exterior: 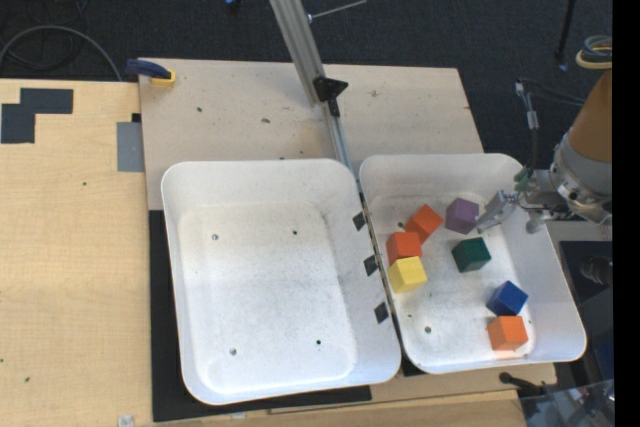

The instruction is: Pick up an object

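Several coloured blocks lie in the right bin (540, 345). A purple block (462, 213) and a dark green block (470, 254) sit near the bin's right side. Two orange blocks (425, 220) (403, 243) and a yellow block (407, 273) cluster by the left wall. A blue block (508, 297) and another orange block (508, 332) rest near the front right corner. My gripper (515, 215) hangs over the bin's right edge, just right of the purple block and above the green one. It is open, with nothing between its fingers.
The left bin (200, 215) adjoins the right one along a divider with black clips (368, 263). A slanted aluminium rail (295, 25) rises behind the bins. The grey arm with its orange band (595, 130) comes in from the right.
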Robot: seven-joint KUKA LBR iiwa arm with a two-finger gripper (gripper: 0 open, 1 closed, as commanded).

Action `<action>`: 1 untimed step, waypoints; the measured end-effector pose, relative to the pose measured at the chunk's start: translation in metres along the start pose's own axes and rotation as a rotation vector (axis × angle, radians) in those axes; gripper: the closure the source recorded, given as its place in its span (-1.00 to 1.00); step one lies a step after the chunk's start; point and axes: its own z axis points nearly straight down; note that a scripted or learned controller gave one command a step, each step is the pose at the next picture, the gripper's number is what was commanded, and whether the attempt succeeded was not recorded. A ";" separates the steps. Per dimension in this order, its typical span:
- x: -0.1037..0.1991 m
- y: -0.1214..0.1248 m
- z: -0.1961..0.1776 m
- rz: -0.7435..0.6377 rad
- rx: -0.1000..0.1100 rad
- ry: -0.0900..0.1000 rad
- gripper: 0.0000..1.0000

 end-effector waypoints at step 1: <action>0.032 0.013 -0.107 -0.006 -0.012 -0.002 -1.00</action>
